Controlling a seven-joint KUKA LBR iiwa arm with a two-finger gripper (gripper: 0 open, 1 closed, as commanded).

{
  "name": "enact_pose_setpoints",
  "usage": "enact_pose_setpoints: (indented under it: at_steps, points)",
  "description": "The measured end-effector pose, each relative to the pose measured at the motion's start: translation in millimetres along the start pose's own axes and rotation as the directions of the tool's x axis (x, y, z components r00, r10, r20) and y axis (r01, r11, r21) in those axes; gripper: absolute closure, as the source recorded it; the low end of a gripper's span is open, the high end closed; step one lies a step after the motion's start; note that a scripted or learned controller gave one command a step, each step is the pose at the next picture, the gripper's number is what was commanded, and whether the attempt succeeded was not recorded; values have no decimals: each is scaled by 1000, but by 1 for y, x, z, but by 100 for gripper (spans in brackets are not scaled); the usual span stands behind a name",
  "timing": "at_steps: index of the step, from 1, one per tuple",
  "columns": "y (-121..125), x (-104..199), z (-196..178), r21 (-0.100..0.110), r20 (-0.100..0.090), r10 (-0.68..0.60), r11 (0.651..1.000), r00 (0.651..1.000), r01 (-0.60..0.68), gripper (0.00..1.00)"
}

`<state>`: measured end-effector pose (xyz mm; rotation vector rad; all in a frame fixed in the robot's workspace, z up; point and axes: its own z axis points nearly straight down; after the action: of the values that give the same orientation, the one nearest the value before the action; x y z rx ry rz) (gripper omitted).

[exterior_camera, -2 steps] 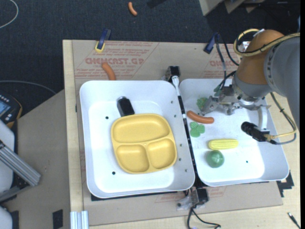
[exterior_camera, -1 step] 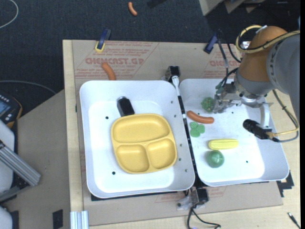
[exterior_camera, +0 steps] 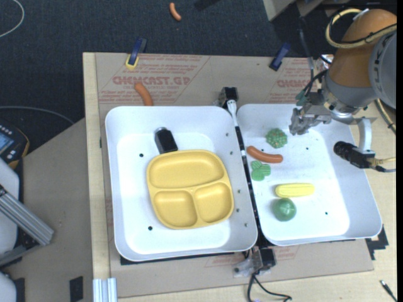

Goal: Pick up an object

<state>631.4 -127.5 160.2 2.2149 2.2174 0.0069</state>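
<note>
End effector (exterior_camera: pixel 301 123) hangs just beside the green broccoli (exterior_camera: pixel 276 138), upper right.

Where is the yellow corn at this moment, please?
In the camera view, the yellow corn lies in the right bin, toward its lower middle. The green ball is just below it, and the sausage is above it.

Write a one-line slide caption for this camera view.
Hand above right bin, near broccoli; yellow tray in left bin.

Stray sausage (exterior_camera: pixel 143 94) on bench board (exterior_camera: pixel 189 74)
</note>
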Motion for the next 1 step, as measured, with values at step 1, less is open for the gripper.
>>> enact_pose_setpoints:
  at_steps: [1]
  points:
    - [-1, 4, -64, -1, 0, 0, 1000, 1000, 0, 100]
